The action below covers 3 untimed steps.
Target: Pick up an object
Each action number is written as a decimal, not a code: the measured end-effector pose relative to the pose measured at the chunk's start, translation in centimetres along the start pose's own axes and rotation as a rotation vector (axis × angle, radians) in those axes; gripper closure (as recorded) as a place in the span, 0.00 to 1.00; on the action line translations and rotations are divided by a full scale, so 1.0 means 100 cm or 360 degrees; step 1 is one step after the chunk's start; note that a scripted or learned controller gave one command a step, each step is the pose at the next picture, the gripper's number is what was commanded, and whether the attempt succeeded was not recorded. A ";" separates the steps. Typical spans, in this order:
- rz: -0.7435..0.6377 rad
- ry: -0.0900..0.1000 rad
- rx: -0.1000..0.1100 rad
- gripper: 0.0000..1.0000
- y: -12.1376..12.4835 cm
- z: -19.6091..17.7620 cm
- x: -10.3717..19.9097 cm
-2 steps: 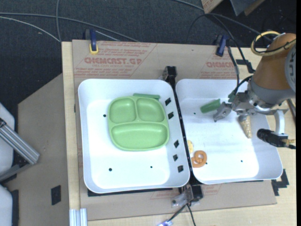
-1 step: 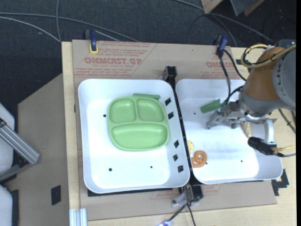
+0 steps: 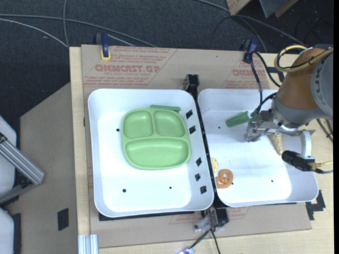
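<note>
In the right bin (image 3: pixel 259 168) a small green block (image 3: pixel 237 120) lies near the back, tilted. My gripper (image 3: pixel 253 132) hangs low in that bin, just right of and in front of the green block, close to it. An orange ring (image 3: pixel 224 178) lies near the bin's front left corner, with a small yellow piece (image 3: pixel 214 164) just behind it at the left wall. A tan ridged object (image 3: pixel 276 141) pokes out from under the arm to the gripper's right, partly hidden. Nothing shows between the gripper's tips.
The left bin (image 3: pixel 108 184) holds a green divided plate (image 3: pixel 156 139) with a flat green strip (image 3: pixel 165 108) behind it. A black divider with clips (image 3: pixel 197 142) runs between the bins. The arm's wrist (image 3: pixel 299 97) and a black cable (image 3: pixel 296 160) overhang the right bin's right side.
</note>
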State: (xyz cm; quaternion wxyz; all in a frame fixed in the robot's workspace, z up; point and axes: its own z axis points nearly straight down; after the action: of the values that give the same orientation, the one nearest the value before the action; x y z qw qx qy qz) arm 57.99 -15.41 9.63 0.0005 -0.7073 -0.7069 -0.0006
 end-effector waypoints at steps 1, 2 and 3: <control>-0.0001 -0.0005 -0.0010 1.00 0.000 -0.064 -0.004; -0.0003 -0.0005 -0.0010 1.00 0.003 -0.108 -0.002; -0.0003 -0.0005 -0.0010 1.00 0.005 -0.150 -0.003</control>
State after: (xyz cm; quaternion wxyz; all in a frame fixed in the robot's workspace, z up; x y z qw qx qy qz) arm 58.46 -15.69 24.67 -0.0027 -0.7067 -0.7075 -0.0018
